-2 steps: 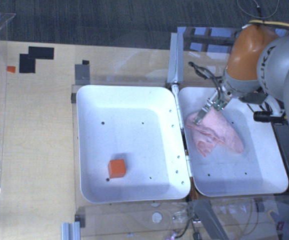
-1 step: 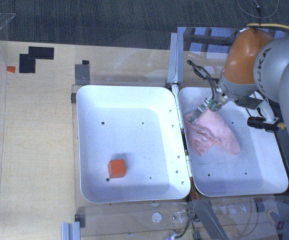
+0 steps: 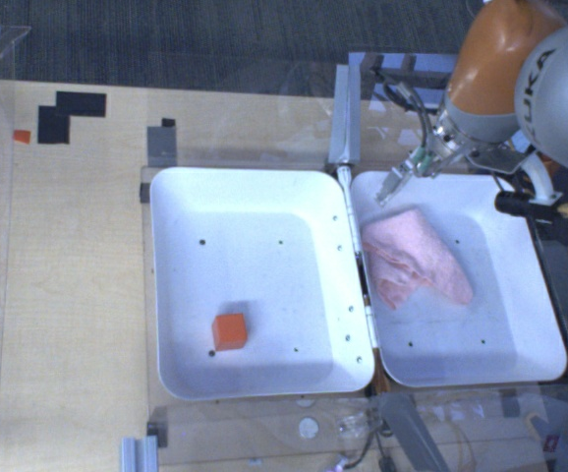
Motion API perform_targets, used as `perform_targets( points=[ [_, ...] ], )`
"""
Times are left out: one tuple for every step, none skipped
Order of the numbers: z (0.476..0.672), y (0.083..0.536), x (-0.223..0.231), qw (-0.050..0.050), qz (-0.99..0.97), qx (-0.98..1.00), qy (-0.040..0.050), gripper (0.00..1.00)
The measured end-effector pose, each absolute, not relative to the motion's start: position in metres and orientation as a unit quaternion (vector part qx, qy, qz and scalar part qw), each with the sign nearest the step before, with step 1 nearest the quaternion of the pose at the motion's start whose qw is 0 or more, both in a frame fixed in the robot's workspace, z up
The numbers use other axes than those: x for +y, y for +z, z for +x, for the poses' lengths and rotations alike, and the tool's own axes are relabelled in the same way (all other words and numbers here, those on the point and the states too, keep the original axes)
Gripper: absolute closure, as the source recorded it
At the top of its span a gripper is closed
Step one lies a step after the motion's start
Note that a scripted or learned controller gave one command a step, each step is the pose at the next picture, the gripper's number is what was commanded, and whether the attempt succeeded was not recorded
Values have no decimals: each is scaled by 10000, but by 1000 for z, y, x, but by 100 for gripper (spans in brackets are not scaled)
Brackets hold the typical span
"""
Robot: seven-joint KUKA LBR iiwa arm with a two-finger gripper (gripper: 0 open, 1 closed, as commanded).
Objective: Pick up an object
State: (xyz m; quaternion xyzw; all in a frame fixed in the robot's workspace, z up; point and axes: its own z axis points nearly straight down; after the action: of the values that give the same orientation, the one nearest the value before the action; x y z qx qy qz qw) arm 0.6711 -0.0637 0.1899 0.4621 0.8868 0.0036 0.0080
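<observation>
Gripper (image 3: 390, 187) hovers above crumpled pink cloth (image 3: 414, 259) in right white bin (image 3: 520, 362), finger state unclear; approach step, next descend onto cloth.

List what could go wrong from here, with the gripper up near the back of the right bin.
1. The gripper hangs over the back left corner of the right bin, beside the pink cloth rather than above it; a straight descent may miss.
2. The cloth is soft and crumpled, so a pinch may catch only a fold and slip.
3. The orange block lies in the left bin, far across the divider.
</observation>
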Motion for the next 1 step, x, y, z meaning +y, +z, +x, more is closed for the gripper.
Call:
perform_targets(
  points=[
    [652,98,-117,62,4861,8739,26,0]
  ],
)
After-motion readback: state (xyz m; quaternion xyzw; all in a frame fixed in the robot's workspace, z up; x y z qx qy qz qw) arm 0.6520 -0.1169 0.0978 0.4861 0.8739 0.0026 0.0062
